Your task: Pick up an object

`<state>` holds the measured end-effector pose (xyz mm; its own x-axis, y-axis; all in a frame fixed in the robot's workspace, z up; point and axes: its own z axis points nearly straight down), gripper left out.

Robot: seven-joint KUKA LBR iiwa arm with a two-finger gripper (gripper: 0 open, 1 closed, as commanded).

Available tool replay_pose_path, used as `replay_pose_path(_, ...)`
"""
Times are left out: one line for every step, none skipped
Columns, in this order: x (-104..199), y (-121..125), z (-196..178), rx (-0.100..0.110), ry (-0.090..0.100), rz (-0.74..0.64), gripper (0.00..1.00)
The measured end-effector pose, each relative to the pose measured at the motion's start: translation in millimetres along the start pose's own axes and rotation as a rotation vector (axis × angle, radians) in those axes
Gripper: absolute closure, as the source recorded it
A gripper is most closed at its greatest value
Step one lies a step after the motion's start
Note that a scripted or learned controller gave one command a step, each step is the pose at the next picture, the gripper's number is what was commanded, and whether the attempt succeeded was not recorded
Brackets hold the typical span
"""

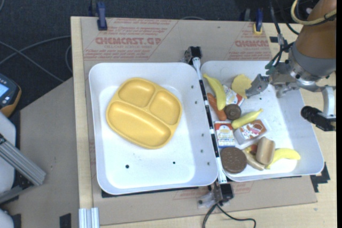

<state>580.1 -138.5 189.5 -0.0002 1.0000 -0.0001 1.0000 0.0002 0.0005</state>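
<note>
Left white bin (107,168) holds a yellow three-compartment plastic plate (143,112). Right white bin (312,144) holds the toy food — bananas, brown round cookies, packets. Pale yellow chip-shaped piece (241,83) lies just left of the grey gripper (260,86), near the bin's far edge. Grip state — can't tell; nothing visibly held.

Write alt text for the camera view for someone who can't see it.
A grey robot arm's gripper hangs over the right white bin, which holds toy food including bananas and a chocolate cookie. The left white bin holds a yellow divided plate.
</note>
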Motion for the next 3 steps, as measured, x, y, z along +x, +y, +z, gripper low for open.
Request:
replay_pose_path(10.0, 71.4, 95.1, -0.001, -0.001, -0.003, 0.00)
replay_pose_path(9.2, 71.4, 77.6, -0.004, -0.001, -0.002, 1.00)
replay_pose_path(9.1, 71.1, 78.4, -0.002, -0.001, -0.002, 0.00)
